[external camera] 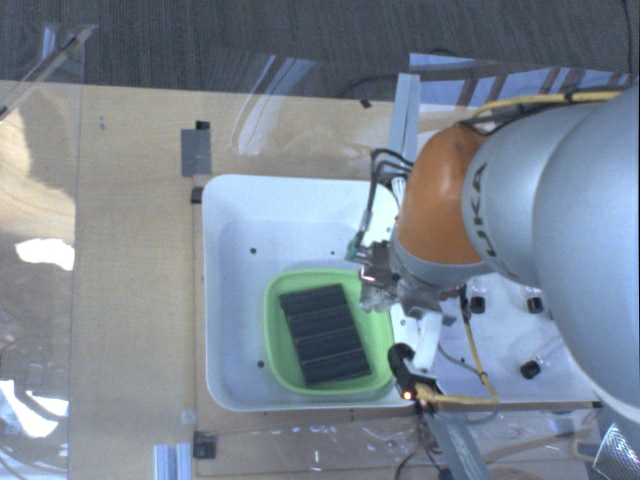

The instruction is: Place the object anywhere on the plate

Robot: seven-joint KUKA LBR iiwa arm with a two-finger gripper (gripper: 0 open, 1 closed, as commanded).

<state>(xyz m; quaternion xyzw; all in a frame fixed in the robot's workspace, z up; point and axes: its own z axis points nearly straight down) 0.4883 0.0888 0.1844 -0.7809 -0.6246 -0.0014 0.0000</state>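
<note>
Now the dark ridged block lies flat on the green plate in the left bin; arm hangs alongside; placement looks done; next, presumably, lift away.

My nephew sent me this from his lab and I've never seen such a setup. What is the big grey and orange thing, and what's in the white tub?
You are looking down, at a slant, from one fixed camera above a wooden bench. The big grey shape with the orange band is a robot arm reaching in from the right; its bulk covers its gripper, so what it holds, if anything, cannot be told. The white tub is a shallow bin. In it lies a green plate with a dark ridged block resting flat on it. The job is putting an object on that plate.
</note>
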